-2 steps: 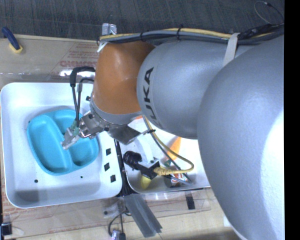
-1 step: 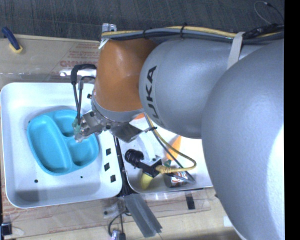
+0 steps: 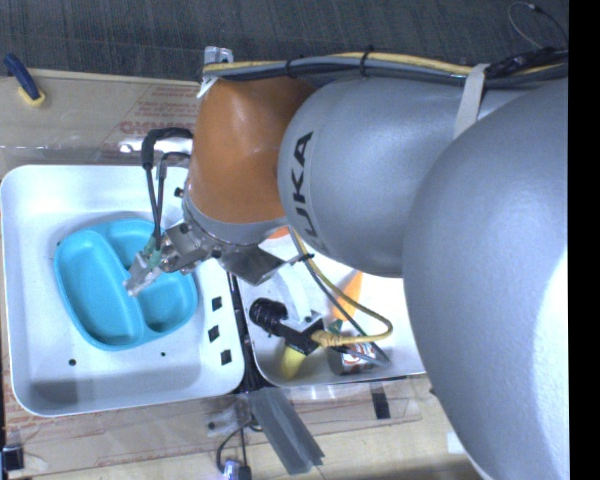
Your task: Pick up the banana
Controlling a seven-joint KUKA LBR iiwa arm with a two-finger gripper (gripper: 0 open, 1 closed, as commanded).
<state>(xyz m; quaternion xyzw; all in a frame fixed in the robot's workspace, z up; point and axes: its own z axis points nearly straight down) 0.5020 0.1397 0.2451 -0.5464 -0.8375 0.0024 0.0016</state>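
While the big grey arm [image 3: 400, 168] covers much of the right white bin [image 3: 405, 363] | hand [image 3: 145, 273] over blue plastic two-part dish [image 3: 120, 283] in left white bin [image 3: 40, 218] | hand's grip: cannot tell | small yellow piece [image 3: 292, 364], maybe the banana, peeks out below.

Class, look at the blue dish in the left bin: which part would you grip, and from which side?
Probably its raised outer rim, from straight above. The blue dish lies flat, open side up, in the left bin, so only its thin walls offer a pinch. The gripper hovers over it.
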